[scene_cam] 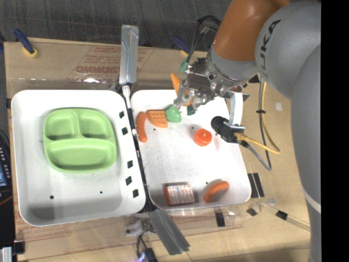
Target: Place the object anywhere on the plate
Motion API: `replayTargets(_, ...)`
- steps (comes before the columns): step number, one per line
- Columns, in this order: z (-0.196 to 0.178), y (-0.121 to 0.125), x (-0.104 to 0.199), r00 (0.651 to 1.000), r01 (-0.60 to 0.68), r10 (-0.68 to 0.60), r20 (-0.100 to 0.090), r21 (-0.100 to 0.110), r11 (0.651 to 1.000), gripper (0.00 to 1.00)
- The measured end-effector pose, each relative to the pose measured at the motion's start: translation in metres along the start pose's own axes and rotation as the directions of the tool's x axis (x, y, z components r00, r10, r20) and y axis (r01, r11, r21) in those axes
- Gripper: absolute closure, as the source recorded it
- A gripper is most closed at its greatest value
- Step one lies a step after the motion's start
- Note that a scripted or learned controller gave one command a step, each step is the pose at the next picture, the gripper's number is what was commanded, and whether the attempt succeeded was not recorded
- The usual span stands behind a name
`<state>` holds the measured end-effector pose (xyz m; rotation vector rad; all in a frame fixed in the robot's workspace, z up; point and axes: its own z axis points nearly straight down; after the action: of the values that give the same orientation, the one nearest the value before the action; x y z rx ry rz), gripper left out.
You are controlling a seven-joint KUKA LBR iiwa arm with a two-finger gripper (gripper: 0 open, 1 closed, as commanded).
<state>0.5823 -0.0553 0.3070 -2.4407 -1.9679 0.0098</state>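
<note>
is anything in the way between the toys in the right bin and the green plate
Only the bin walls where the two bins meet, with a grey divider strip on top. The green plate lies in the left bin; the gripper is above the green toy in the right bin. Anything carried across must be lifted over that ridge.

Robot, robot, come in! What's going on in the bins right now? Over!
Gripper over right bin, beside green toy. Green plate in left bin, nothing on it. Waffle touching green toy.

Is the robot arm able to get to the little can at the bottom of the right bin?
Probably yes. The can lies on its side near the front wall, uncovered, with an orange piece beside it but apart. The gripper is above the bin's far end.
</note>
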Motion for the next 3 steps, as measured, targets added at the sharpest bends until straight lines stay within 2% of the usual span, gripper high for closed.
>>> replayTargets(1,0.074,0.003,0.098,0.999,-0.051,0.051,0.001,-0.003,0.999,1.00)
replayTargets(2,0.054,0.016,0.106,0.997,0.074,-0.074,0.001,-0.008,0.997,1.00)
replayTargets(3,0.054,0.017,0.105,0.997,0.074,-0.074,0.001,-0.008,0.997,0.00)
